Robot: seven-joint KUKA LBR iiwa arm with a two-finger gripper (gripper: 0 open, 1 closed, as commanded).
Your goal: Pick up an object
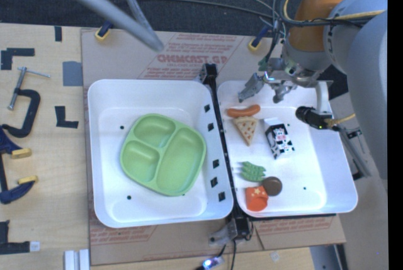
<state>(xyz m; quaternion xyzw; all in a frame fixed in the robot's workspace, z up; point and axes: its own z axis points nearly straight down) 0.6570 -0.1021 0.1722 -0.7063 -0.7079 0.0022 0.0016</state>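
Cardboard sheeting covers the counter, and two shallow white bins sit on it side by side, joined at a black clipped seam. That layout keeps the stock apart from a landing area. The left bin holds one green divided plate lying flat. The right bin carries the candidates for picking: a sausage, a wedge of pizza, a small black-and-white cow figure, a green leafy piece, a brown round item and a red one. They lie spread out, mostly apart, which leaves room for finger access. The pincer hangs over the far end of the right bin, just beyond the sausage, fingers splayed apart and holding nothing. Judgement: approach stage, with the sausage as the likeliest target.
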